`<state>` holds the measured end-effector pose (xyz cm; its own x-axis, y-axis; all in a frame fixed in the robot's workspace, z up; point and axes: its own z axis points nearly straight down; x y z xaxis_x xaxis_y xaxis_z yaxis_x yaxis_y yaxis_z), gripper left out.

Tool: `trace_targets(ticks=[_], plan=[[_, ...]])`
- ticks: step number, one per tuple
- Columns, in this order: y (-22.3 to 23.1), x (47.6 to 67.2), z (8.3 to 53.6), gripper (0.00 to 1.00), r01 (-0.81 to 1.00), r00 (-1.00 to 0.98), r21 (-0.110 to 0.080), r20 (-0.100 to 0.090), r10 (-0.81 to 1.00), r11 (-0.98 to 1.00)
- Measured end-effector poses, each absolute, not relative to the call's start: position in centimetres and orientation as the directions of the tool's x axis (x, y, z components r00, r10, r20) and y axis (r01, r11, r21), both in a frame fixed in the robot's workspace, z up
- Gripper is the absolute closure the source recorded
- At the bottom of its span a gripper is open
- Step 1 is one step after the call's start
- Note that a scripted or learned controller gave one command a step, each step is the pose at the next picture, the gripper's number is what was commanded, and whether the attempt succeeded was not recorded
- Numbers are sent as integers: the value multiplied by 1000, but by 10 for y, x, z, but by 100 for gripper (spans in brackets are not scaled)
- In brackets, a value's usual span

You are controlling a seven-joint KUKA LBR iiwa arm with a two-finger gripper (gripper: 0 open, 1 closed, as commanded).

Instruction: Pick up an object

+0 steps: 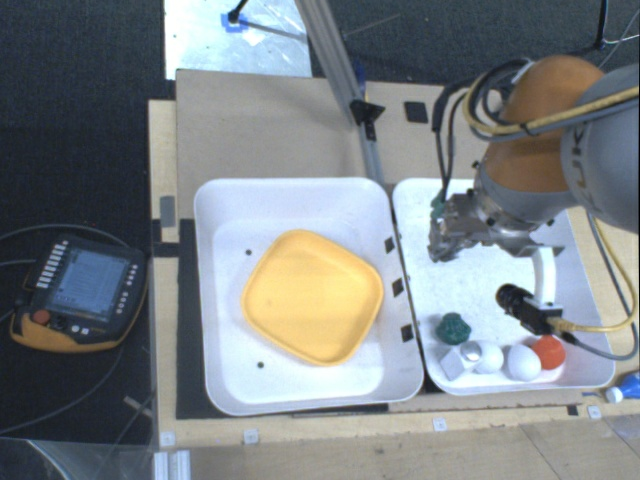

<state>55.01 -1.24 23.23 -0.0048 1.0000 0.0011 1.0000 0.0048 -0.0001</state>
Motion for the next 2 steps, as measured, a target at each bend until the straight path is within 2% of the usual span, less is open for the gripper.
trace_targets(ticks=[2], plan=[[85, 570, 232, 100, 1000, -4, 1, 1, 1000, 4]])
